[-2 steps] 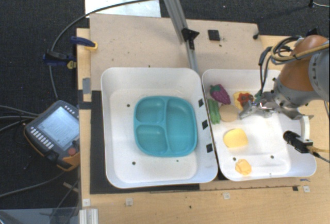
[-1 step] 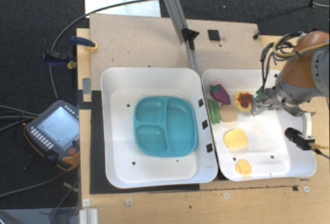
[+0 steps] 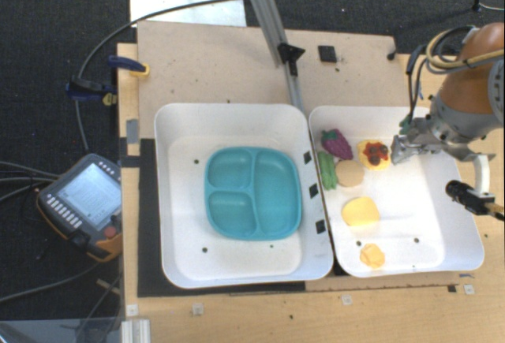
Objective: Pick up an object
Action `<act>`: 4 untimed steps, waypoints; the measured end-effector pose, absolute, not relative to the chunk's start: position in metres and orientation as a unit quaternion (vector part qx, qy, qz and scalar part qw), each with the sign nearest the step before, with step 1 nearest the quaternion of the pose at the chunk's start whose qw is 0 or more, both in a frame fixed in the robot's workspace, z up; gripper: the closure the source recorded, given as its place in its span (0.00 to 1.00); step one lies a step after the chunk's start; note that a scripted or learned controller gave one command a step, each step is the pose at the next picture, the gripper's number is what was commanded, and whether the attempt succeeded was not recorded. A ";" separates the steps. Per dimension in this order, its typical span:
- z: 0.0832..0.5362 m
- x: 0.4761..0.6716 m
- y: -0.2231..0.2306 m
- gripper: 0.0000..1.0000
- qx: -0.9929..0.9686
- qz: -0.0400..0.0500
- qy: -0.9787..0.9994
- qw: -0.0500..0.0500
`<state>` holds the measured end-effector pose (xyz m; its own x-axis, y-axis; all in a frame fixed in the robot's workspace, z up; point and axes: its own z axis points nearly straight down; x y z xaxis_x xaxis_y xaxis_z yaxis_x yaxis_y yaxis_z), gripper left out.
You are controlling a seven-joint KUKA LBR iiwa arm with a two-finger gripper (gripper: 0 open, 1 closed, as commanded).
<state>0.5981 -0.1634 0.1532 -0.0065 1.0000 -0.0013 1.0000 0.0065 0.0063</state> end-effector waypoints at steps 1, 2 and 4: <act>0.207 0.590 -0.158 1.00 0.705 0.002 0.709 0.002; 0.272 0.591 -0.159 1.00 0.705 0.002 0.709 0.004; 0.275 0.596 -0.058 1.00 0.703 0.001 0.711 0.000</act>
<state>0.5957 -0.0576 0.2752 -0.0106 0.9999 0.0014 0.9999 0.0106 0.0019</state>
